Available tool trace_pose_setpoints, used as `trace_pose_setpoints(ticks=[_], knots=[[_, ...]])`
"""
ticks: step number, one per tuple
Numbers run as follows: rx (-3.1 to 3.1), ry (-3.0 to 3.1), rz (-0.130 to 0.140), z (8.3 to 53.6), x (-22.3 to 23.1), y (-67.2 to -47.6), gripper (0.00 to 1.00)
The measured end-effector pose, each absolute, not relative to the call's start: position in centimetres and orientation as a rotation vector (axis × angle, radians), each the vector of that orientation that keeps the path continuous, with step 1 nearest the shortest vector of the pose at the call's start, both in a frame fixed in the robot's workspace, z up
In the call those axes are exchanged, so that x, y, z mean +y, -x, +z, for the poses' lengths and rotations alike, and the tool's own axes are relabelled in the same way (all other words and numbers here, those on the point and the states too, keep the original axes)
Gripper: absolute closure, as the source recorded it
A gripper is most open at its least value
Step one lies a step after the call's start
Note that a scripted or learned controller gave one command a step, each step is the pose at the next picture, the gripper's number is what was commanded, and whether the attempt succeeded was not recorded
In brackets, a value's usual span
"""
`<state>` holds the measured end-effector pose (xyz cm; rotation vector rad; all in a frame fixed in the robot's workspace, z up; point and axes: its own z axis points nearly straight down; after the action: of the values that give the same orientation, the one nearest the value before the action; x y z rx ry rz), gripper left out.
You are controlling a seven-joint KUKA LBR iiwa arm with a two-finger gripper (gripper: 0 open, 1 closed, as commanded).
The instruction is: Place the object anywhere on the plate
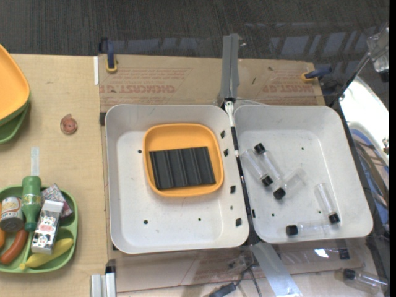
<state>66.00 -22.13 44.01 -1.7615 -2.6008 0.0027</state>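
Note:
An orange square plate (151,146) lies in the left white bin (124,215), toward its back half. A dark grey ridged rectangular block (184,167) rests flat on the plate, covering most of its middle and lying fully inside the rim. In the right white bin (309,125) lie several clear plastic tubes with black caps, among them one (255,159) near the left wall, one (325,202) at the right and one (307,229) along the front wall.
A grey metal post (229,67) stands behind the seam between the bins. On the wooden bench to the left are a green plate of toy food (62,252), an orange bowl (11,91) and a small pink disc (68,124). Cables lie at the right edge.

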Motion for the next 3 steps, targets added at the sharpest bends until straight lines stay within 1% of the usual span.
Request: trace_pose_setpoints(ticks=[1, 2, 3], knots=[[-2.816, 1.393, 0.001, 44.06, -22.19, -65.98, 1.00], [-2.857, 1.306, 0.003, 44.02, -22.09, -65.80, 1.00], [-3.032, 0.826, 0.000, 44.09, -22.19, -65.33, 1.00]])
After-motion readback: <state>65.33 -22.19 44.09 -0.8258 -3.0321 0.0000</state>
